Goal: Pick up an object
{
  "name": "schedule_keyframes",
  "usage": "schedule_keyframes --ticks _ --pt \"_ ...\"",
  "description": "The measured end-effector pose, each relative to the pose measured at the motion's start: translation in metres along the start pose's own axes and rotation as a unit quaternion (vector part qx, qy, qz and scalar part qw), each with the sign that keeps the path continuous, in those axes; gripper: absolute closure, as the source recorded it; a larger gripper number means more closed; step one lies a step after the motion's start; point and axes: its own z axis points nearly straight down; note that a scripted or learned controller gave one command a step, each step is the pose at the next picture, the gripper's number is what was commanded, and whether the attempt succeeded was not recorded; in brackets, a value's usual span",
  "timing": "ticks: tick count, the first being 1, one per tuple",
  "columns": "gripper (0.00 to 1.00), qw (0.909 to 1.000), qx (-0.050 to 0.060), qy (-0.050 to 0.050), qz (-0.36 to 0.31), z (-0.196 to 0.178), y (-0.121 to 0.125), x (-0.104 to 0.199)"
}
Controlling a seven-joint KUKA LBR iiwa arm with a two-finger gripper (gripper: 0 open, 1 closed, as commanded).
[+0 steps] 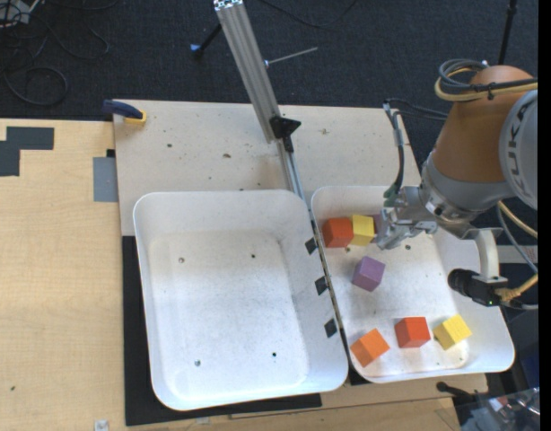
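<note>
Right bin (491,353) holds six blocks. Upper left of it: a red block (337,232) and a yellow block (363,229) side by side, touching or nearly so. The gripper (394,233) sits just right of that yellow block, low over the bin floor — fingers are a grey blur against the white, so open or closed: cannot tell. Nothing visibly between them.

Purple block (368,273) lies below that pair, near the bin's middle, apart from the gripper. Along the front edge, three more in a rough row: orange block (371,346) at left, second red block (412,332) in the middle, second yellow block (452,331) at right — small gaps between them.

Arm (477,151) comes in from the right, orange band above the wrist, cables looped on top of it and trailing down its side.

Left bin (222,303) sits tight against the right one, a few dark specks on its floor. Black clips mark the shared rim.

Behind the bins, a silver rail (253,70) leans up and away from the bench (195,146), checker tag at its top. A blue-and-yellow clamp (125,111) is at the bench's far left corner. Wood surface (51,277) to the left, with grey patches on it.
</note>
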Motion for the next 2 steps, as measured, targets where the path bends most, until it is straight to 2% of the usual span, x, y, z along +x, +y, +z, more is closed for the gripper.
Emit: schedule_keyframes --ticks 2 --pt "1.0 1.0 0.0 0.001 0.0 -0.006 0.019 0.086"
